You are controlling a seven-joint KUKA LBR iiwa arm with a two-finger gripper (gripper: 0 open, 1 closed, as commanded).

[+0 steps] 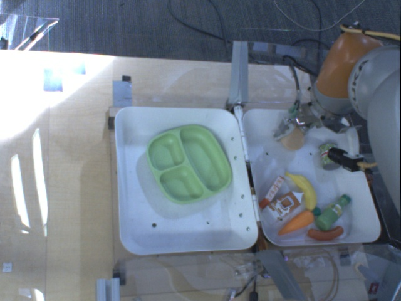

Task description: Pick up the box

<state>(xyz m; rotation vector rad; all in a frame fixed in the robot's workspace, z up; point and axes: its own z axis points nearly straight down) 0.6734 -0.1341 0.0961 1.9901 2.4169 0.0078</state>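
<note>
The box [281,200] is small, orange and white with a red end. It lies flat in the right bin [269,144], near the bin's front left. My gripper [293,124] hangs over the far part of the same bin, well behind the box and apart from it. A tan rounded object [292,140] sits right under the gripper's tip; whether they touch is unclear.
Around the box lie a banana [303,190], a carrot [296,222], a green bottle [332,212] and a red sausage [326,233]. A can [326,155] stands near the right wall. The left bin [135,227] holds a green divided plate [188,163].
</note>
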